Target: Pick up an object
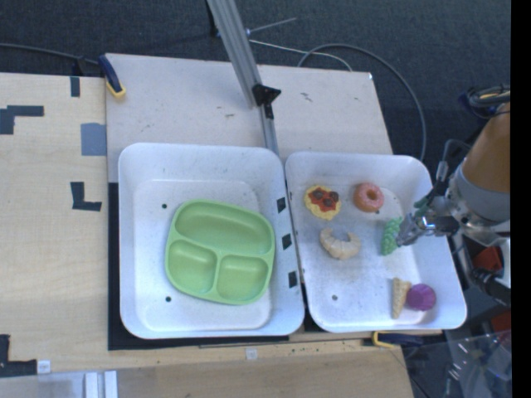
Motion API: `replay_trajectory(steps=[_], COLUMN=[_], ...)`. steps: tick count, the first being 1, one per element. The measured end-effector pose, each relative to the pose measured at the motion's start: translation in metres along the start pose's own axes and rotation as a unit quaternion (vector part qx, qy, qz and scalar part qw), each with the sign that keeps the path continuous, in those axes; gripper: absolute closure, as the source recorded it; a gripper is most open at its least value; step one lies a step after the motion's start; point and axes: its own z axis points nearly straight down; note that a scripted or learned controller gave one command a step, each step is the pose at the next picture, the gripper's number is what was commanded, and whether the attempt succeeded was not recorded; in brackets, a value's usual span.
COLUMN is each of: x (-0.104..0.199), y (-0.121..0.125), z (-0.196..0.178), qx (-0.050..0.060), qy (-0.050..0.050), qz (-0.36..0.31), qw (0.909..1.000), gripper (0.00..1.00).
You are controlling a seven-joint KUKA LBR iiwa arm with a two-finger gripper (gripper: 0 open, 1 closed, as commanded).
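Desk: pale board carrying two shallow white bins side by side, dark floor around.

Left bin: holds one green divided plate, three compartments, lying flat near the middle.

Right bin: holds five small toy food pieces.
- Yellow pizza-like piece with red spots, upper left area of the bin.
- Pink-brown doughnut, just right of the pizza piece, apart from it.
- Beige bagel-like ring, below the pizza piece, near the bin's middle.
- Green bumpy toy, right of the beige ring, upright or slightly tilted, near the right wall.
- Ice-cream cone with purple scoop, lower right corner, cone tip pointing left and down.

Arm: grey with orange band, entering from the right, over the right bin's right rim.

Tool: low over the right side of the right bin, tips pointing left toward the green bumpy toy. Tips just beside or touching that toy's right edge; contact not certain. Open or closed state of the tool: cannot tell, detail too small and blurred. Nothing seen clamped between its tips.

Other toys well apart from the tool; doughnut nearest after the green one, up and to the left.

Metal rail: slanting down from the top edge to the gap between the bins.
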Motion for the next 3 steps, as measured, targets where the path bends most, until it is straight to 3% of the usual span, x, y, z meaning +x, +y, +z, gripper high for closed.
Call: replay_trajectory(steps=[1, 3], x=[-0.007, 0.095], y=[0.007, 0.036], z=[-0.058, -0.039], qx=[-0.001, 0.003], qy=[-0.001, 0.001], qz=[0.0, -0.002], qw=[1.0, 1.0], gripper=[1.0, 1.0])
